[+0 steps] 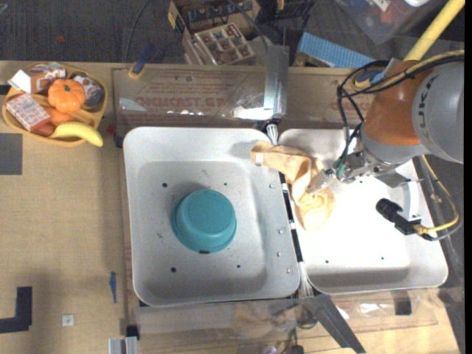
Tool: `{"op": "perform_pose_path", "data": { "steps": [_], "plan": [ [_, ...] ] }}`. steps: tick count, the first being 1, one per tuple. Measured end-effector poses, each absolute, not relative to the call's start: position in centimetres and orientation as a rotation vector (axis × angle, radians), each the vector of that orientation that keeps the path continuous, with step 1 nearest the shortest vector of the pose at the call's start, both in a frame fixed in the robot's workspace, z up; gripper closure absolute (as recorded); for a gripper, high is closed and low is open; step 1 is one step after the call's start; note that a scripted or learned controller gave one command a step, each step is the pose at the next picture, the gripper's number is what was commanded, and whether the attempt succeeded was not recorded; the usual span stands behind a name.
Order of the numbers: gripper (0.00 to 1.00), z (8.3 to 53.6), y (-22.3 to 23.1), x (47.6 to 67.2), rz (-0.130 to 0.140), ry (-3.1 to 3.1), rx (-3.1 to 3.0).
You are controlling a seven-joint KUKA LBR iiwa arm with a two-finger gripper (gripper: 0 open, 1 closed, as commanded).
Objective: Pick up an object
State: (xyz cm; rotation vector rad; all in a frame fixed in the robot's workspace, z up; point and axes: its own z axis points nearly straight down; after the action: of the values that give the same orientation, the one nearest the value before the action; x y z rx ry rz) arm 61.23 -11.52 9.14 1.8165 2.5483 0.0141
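Your gripper [330, 177] sits low in the right bin [383, 268], pressed into the cloth; you cannot tell whether it has any hold. Starting left, a teal bowl [206, 220] rests upside down mid left bin [144, 271]. At its two o'clock, the tan cloth [295, 174] drapes crumpled across the divide between the bins, likely dragged there, its pale bunched end beneath the wrist.

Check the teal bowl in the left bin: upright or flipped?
Flipped. The teal bowl shows a flat round base on top with sides flaring down to the left bin floor, and no hollow interior.
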Motion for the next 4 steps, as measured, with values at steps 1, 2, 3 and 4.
{"op": "perform_pose_path", "data": {
  "steps": [1, 2, 3, 4],
  "plan": [
    [0.00, 9.1, -10.7, 66.1, 0.003, 2.712, 1.569],
    [0.00, 9.1, -10.7, 66.6, -0.016, 2.772, 1.486],
    [0.00, 18.3, -2.3, 66.8, -0.001, 2.688, 1.624],
    [0.00, 28.0, -1.4, 66.7, -0.005, 2.374, 2.058]
  ]
}}
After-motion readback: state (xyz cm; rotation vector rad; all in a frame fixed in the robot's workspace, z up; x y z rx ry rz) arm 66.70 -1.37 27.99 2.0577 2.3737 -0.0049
